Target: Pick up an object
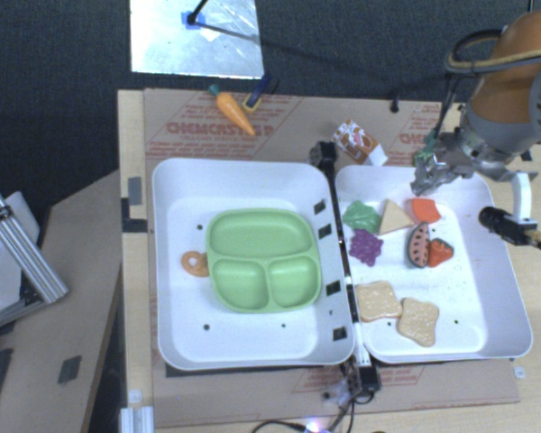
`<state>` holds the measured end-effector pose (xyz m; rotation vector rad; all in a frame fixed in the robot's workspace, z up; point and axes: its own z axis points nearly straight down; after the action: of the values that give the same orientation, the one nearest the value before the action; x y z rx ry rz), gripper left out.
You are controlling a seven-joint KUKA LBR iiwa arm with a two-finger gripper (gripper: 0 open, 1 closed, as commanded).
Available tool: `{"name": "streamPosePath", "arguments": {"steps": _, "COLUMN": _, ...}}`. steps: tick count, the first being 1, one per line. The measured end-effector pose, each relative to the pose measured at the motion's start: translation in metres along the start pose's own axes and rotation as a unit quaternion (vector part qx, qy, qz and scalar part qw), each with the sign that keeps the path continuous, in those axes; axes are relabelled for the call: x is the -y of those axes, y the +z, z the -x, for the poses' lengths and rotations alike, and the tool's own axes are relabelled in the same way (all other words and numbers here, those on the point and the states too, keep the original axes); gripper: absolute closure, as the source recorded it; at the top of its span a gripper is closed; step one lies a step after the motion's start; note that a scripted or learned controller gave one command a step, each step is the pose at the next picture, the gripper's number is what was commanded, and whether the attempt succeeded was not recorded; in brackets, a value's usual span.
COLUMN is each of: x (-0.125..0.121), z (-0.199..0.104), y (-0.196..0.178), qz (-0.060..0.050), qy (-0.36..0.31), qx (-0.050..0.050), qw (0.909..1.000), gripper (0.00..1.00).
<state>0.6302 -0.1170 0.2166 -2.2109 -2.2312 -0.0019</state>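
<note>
Right bin [500, 318]; hand [424, 180] fingertips indistinct above orange piece [425, 209].

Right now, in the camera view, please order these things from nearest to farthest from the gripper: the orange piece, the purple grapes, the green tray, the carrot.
From the gripper:
1. Orange piece, just below it, right bin.
2. Purple grapes, right bin's left side.
3. Green tray, left bin.
4. Carrot, on the cardboard behind the bins; about as far as the tray, too close to call.

"CHEMCAST" in red repeats on cardboard sheet [288, 115] under both bins; other print too blurred to read
</note>
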Motion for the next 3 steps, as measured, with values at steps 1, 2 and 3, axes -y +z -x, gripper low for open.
{"name": "streamPosePath", "arguments": {"steps": 1, "x": -0.005, "z": -0.048, "y": 0.002, "qz": 0.001, "qy": 0.0, "qx": 0.0, "qw": 1.0, "gripper": 1.0}}
{"name": "streamPosePath", "arguments": {"steps": 2, "x": -0.005, "z": -0.102, "y": -0.012, "qz": 0.001, "qy": 0.0, "qx": 0.0, "qw": 1.0, "gripper": 1.0}}
{"name": "streamPosePath", "arguments": {"steps": 3, "x": 0.006, "z": -0.156, "y": -0.019, "qz": 0.0, "qy": -0.001, "qx": 0.0, "qw": 1.0, "gripper": 1.0}}
